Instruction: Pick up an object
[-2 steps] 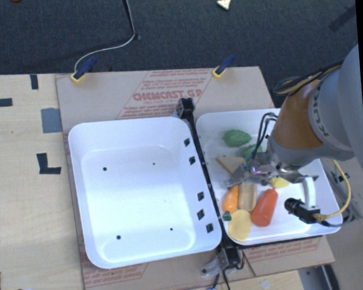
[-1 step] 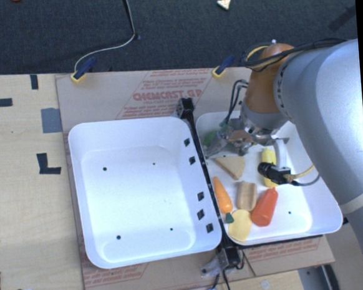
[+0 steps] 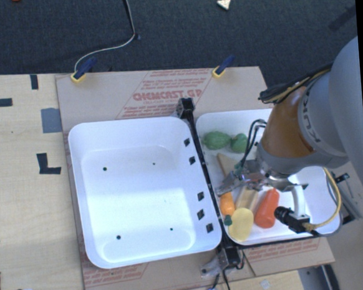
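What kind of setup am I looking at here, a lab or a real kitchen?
Likely a robotics lab bench: two white bins clamped on a cardboard sheet, toy-like food such as a green piece, and tape marks.

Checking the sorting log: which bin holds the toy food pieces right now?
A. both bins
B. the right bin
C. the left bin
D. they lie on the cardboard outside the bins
B: the green piece, orange-red piece and yellow piece all lie in the right bin, under the arm.
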`<action>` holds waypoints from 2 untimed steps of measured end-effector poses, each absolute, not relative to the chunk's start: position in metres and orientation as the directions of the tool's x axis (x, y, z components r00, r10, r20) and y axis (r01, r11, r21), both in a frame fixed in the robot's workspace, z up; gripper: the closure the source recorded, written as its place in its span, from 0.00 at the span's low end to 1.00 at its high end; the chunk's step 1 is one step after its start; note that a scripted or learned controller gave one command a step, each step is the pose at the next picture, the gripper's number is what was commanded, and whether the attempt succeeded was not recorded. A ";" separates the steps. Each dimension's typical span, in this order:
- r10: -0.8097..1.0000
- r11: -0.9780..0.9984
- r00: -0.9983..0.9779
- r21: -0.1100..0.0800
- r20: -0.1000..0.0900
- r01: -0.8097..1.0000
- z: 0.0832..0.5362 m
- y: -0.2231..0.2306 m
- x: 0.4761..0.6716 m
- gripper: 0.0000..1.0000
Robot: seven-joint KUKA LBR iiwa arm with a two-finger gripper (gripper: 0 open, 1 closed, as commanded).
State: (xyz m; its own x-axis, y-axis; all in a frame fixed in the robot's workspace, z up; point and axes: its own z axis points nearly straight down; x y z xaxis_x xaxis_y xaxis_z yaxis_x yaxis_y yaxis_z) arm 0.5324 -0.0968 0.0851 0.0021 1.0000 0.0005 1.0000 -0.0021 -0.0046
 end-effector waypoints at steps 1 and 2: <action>1.000 0.002 -0.002 0.001 -0.001 1.000 0.085 -0.108 0.579 0.00; 1.000 0.003 -0.003 0.000 0.000 1.000 0.084 -0.094 0.596 0.00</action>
State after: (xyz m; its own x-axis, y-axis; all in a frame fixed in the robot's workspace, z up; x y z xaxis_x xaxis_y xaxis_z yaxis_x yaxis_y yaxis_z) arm 0.5963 -0.0936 0.0843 -0.0026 1.0000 0.0002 1.0000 0.0026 0.0001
